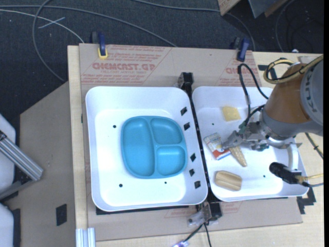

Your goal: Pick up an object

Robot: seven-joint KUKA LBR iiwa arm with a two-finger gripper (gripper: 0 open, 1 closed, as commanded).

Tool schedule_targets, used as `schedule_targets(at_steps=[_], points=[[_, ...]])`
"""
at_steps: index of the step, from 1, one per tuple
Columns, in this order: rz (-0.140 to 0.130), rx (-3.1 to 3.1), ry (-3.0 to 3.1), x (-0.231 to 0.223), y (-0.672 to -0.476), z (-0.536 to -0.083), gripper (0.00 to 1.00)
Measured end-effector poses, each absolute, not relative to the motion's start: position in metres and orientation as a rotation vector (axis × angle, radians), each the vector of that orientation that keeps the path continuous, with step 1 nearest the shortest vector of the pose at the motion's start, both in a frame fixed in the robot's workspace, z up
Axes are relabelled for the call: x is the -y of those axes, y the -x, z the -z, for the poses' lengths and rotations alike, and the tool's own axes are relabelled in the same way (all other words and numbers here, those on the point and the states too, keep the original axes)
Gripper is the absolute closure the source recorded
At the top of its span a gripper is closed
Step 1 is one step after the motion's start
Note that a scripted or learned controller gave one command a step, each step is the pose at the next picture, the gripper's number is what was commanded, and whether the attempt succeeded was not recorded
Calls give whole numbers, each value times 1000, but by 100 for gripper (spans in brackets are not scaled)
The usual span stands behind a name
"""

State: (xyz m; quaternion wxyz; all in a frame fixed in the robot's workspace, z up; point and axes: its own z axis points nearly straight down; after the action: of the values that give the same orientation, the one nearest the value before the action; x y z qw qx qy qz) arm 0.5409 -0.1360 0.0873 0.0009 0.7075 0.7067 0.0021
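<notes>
The right bin (257,99) holds several small objects. A pale yellow block (231,113) lies near its back. A silver, white and red packet (216,144) lies at the bin's left side, with a tan cone-shaped piece (239,156) just right of it. A tan bread-like roll (227,180) rests near the front edge. My gripper (240,139) hangs low over the bin, just above the cone and right beside the packet. The wrist hides what lies directly beneath it.
A blue divided plate (153,146) sits in the middle of the left bin (100,138). Black clips (185,79) run along the divider between the bins. Cables (252,86) trail over the right bin's back edge near the arm.
</notes>
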Motion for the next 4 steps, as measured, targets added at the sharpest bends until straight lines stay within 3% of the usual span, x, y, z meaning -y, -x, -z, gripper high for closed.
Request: schedule_targets(at_steps=[1, 3, 4], points=[[-6, -2216, -2219, 137, -541, -98, 100], [-3, -2221, -2218, 127, -549, -187, 100], [-2, -2222, -2219, 123, -542, -243, 100]])
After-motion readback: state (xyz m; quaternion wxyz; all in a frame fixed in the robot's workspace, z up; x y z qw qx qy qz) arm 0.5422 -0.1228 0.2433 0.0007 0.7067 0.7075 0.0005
